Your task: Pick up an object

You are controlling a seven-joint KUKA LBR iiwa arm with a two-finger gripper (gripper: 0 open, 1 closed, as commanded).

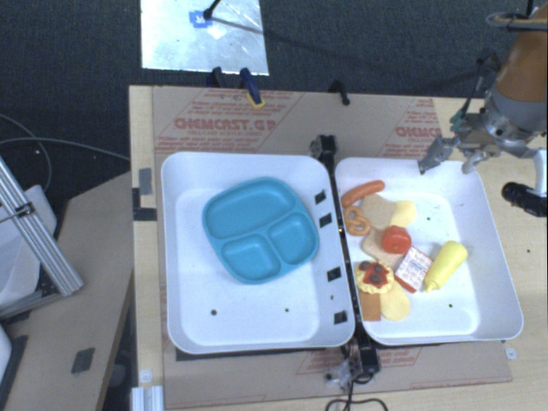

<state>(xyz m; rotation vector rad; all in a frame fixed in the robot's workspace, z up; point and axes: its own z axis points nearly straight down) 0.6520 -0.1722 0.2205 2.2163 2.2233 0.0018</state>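
Overhead, from the slanted camera view, two shallow white bins are seen side by side on a bench lined with printed cardboard (257, 122). The right bin (492, 264) is taken as the landmark. Within it, toy food is heaped toward its left half: a sausage (363, 193) lies nearest the far rim, a pretzel (357, 223) is placed just beneath it, and a red tomato-like piece (396, 239) sits on a tan bread slice (377, 238) at the middle of the heap. Just right of that, a red-and-white packet (413, 269) is laid against a yellow mustard bottle (446, 265), which is tilted. A small pizza slice (373, 276) is found toward the near rim. To the left of the right bin, the left bin (193, 315) is occupied by a blue divided plate (259, 229).

Above the far right corner of the right bin, the gripper (449, 152) is held, carried by the grey arm (518, 101). Its two fingers are spread apart, and nothing is seen between them. The heap is well apart from it.
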